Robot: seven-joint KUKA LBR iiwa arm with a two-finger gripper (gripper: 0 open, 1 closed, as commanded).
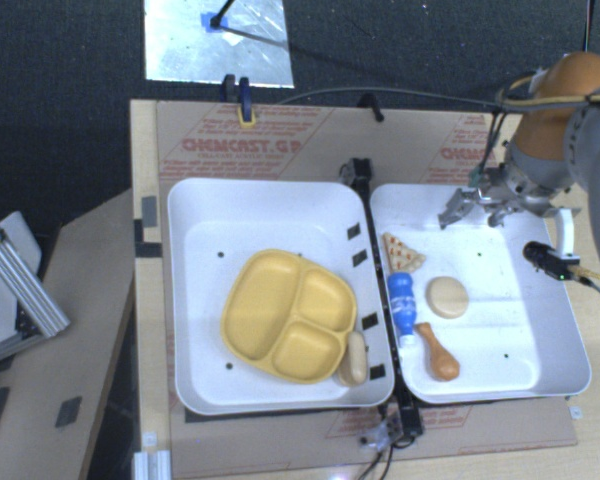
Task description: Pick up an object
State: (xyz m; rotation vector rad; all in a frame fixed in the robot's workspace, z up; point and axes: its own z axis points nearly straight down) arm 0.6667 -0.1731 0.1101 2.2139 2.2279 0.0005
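Overhead view of the bench with two shallow white bins side by side. The grey arm with its orange band enters from the right; its two-finger gripper (472, 208) hangs above the far part of the right-hand white bin (555, 343), fingers spread and pinching nothing. Candidate objects lie near that bin's left wall: a tan waffle-patterned wedge (402, 253), a blue plastic bottle with a white cap (402, 308) lying along the divider, a round beige disc like a biscuit (446, 297), and an orange-brown drumstick-shaped toy (438, 353). The left-hand white bin (205, 223) bears a yellow three-compartment plastic tray (290, 315) with a pale beige oblong piece (355, 358) touching its near right edge. All the items appear light and rigid. The disc, apart from its neighbours, probably offers the clearest hold across its width; the smooth bottle may roll or slip, and its place against the wall leaves little finger room.
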